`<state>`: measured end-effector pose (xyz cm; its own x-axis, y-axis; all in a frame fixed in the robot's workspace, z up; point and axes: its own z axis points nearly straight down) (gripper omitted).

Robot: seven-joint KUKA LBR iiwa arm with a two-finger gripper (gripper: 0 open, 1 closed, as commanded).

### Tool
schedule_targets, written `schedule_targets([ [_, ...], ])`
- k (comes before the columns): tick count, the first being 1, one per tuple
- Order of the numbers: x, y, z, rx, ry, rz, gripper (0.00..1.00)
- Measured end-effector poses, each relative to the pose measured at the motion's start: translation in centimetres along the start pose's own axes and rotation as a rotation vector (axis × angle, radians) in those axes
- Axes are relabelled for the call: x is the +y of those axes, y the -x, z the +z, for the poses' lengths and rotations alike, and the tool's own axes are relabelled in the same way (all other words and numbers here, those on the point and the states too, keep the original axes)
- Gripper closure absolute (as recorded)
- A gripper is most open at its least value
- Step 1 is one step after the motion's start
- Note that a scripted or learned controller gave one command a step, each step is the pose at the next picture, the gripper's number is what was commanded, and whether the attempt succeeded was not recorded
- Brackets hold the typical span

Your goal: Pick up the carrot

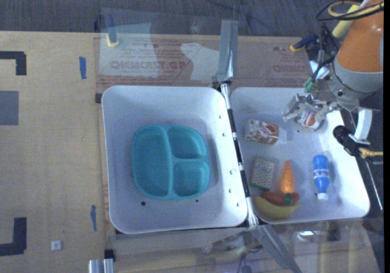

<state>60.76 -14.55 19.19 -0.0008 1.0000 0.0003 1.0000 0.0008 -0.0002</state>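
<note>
The orange carrot point(287, 176) lies in the right bin point(347, 205) near its front, pointing away from the front wall. Its lower end rests against a yellow banana point(274, 206) and a small red piece point(272, 195). My gripper point(306, 109) hangs over the back right part of the same bin, well behind the carrot and apart from it. A small red and white item point(312, 119) sits directly under the gripper. Whether it is held cannot be made out.
A small printed carton point(262, 131) and a speckled square cracker point(262, 172) lie left of the carrot, and a blue bottle point(321, 175) lies right of it. The left bin point(116, 113) holds a teal divided plate point(171, 161). A metal divider point(234, 144) separates the bins.
</note>
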Motion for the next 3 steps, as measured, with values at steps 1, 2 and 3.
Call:
schedule_targets([
  [1,-7.5,-2.0,9.9,-0.001,0.002,0.114,0.00],
  [2,-7.5,-2.0,8.9,-0.001,0.003,0.115,1.00],
  [3,-4.0,-7.5,-1.8,0.000,0.000,0.078,1.00],
])
